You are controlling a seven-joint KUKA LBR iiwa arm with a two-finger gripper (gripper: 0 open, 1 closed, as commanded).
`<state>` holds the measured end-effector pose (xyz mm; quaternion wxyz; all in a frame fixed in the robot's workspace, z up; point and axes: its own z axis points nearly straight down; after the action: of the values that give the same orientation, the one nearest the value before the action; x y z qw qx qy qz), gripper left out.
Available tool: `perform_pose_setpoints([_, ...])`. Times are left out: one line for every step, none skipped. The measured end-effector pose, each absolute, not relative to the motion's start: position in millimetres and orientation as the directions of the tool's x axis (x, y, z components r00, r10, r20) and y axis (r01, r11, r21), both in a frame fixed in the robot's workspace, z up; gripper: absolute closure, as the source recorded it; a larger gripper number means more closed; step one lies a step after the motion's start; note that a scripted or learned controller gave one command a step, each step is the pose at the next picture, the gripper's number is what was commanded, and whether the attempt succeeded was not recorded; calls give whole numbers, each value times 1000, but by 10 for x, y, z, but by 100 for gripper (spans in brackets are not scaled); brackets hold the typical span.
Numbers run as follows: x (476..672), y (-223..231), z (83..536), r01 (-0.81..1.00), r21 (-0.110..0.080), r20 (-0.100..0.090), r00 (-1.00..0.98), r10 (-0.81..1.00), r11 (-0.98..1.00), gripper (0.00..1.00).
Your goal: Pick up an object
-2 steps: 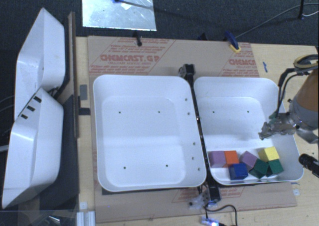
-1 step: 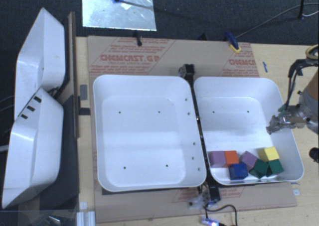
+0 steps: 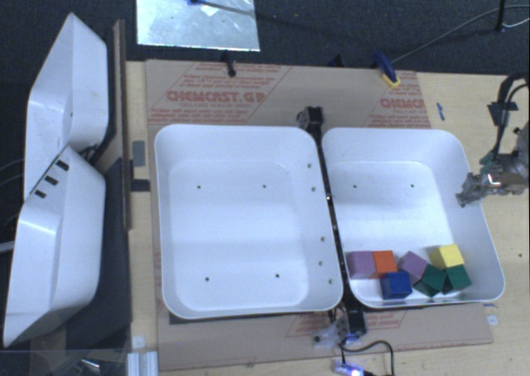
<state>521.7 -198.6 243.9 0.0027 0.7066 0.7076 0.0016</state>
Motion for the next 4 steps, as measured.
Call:
perform_pose_setpoints([5253,-1503,2331,1000,1,1,-4,1000,4,100])
perform_pose_setpoints([5216,-1066,2370,1000,1,1,-4,1000,4,100])
perform_pose_setpoints([5171,-461,2302,1000,0,1,-6,1000,6,100])
perform_pose_setpoints([5138,60,2391,1000,1,1,-6,1000,6,100])
